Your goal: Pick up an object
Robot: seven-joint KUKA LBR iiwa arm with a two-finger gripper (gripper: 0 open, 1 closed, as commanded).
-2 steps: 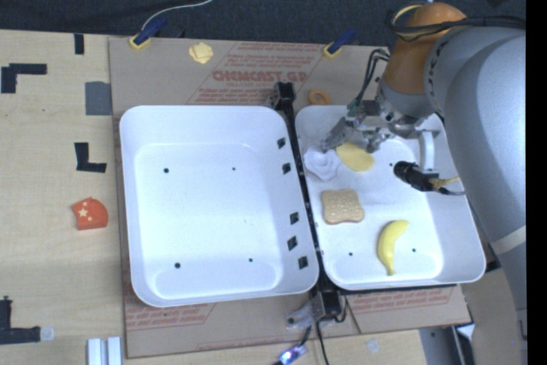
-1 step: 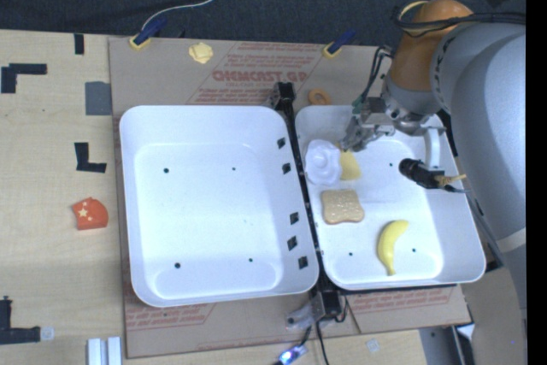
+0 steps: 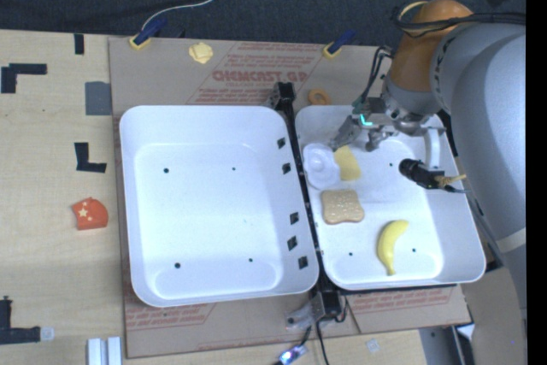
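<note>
My pincer [image 3: 363,131] is hovering over the right bin's [image 3: 444,269] far end; grip state: cannot tell. Just near-left of it, yellow block [image 3: 347,164] is lying beside clear cup [image 3: 320,164]. Toast slice [image 3: 342,207] and banana [image 3: 391,244] are sitting nearer.

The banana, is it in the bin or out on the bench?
In. The banana lies on the floor of the right bin, near its front corner, apart from the toast.

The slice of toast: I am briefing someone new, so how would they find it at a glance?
Look in the right bin, the one that the arm reaches into. Near its middle, by the divider, lies the slice of toast, flat and speckled tan. The banana below it is curved and bright yellow.
</note>
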